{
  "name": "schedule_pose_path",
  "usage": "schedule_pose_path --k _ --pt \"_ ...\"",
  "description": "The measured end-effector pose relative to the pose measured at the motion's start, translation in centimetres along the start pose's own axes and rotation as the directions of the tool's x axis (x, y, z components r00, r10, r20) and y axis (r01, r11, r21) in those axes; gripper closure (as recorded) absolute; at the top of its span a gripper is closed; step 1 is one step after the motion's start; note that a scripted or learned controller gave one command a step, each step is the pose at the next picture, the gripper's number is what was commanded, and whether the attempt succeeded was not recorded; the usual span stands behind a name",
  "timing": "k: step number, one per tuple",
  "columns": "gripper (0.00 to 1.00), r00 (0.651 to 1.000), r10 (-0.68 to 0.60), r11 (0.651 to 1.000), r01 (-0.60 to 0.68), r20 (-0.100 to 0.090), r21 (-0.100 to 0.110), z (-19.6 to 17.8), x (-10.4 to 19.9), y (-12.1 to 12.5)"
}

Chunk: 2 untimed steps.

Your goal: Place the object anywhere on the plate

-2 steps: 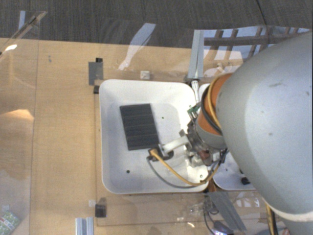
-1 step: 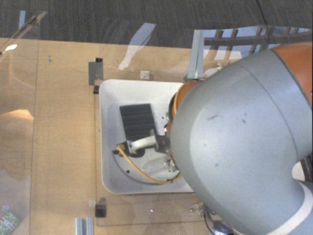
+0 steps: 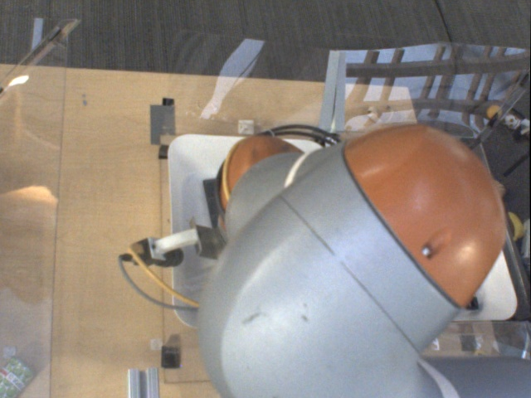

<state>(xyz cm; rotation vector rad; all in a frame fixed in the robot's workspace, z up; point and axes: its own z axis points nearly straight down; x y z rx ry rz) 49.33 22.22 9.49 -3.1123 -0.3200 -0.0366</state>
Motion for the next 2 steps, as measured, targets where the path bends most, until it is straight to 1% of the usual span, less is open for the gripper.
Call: schedule_pose_path --k 1,2 --pt "1.0 0.994 -0.108 0.994 0.108 0.007 -0.01 0.11 0.17 -0.9" --pt "1.0 0.987 -0.161 0.987 0.161 0.009 -0.01 0.12 0.15 -1.0"
